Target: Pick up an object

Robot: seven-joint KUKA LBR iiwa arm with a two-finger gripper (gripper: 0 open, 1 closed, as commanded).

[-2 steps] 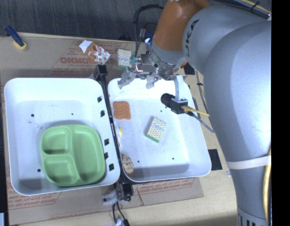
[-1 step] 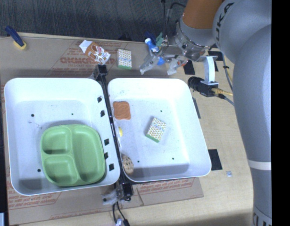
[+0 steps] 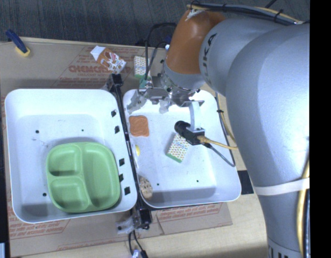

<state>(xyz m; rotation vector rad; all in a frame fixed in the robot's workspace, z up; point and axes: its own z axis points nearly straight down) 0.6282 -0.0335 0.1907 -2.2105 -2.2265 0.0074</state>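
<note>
My gripper (image 3: 150, 104) hovers over the far left corner of the right bin (image 3: 219, 190), open, with nothing between its fingers. Just below it lies an orange square pad (image 3: 139, 126) on the bin floor, near the left wall. A green-and-white patterned packet (image 3: 178, 148) rests near the bin's middle. A round brownish object (image 3: 146, 187) sits at the bin's near left corner. A small yellow piece (image 3: 136, 150) lies against the left wall.
A black camera-like part (image 3: 187, 131) with a yellow cable hangs from the arm above the packet. The left bin (image 3: 25, 112) holds a green divided plate (image 3: 82, 176). Small packets (image 3: 108, 61) lie on the cardboard behind the bins. The arm's bulk covers the right side.
</note>
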